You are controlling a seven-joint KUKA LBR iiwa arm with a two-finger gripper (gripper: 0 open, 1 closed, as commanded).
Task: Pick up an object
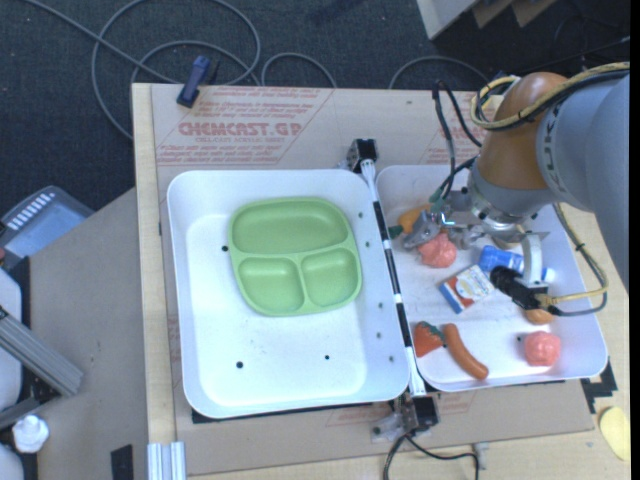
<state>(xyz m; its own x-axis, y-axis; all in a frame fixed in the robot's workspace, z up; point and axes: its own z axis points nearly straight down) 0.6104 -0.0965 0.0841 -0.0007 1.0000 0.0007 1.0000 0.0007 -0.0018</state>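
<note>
My gripper (432,230) hangs low over the upper left part of the right bin (585,363), below the arm's orange band (520,133). Just under it lies a pink rounded object (438,254), touching or almost touching it. A small orange item (410,218) sits to the gripper's left. Nearby are a blue object (499,260), a red-and-white packet (467,290), an orange sausage-shaped piece (466,354) with a red-and-green piece (427,339) beside it, and a pink peach-like ball (541,348).
The left bin (200,368) holds a green divided plate (296,254). A black clamp (362,152) sits at the top of the ridge between the bins. Cables (560,303) trail from the wrist across the right bin.
</note>
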